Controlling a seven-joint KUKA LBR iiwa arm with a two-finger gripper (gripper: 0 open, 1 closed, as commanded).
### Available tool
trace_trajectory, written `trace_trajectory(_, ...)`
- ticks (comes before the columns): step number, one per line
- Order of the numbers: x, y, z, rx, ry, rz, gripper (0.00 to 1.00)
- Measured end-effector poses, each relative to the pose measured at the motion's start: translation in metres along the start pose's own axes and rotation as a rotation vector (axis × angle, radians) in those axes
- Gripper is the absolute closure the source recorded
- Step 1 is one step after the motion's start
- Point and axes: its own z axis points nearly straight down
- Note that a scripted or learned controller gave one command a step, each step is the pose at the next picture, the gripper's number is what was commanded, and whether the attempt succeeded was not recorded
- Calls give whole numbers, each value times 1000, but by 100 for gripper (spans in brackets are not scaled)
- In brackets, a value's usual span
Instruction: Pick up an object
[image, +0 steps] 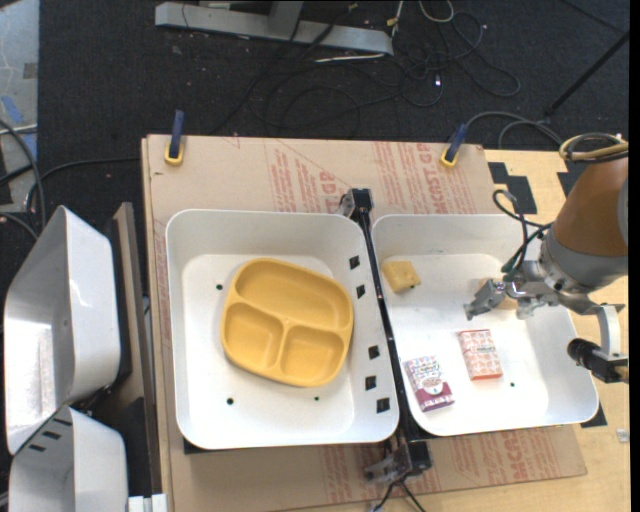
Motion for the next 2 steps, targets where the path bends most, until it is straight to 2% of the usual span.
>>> trace_trajectory(1, 0, 2, -14, -6, -2, -1, 100)
trace_trajectory(2, -2, -3, -76, -10, -3, -4, 100)
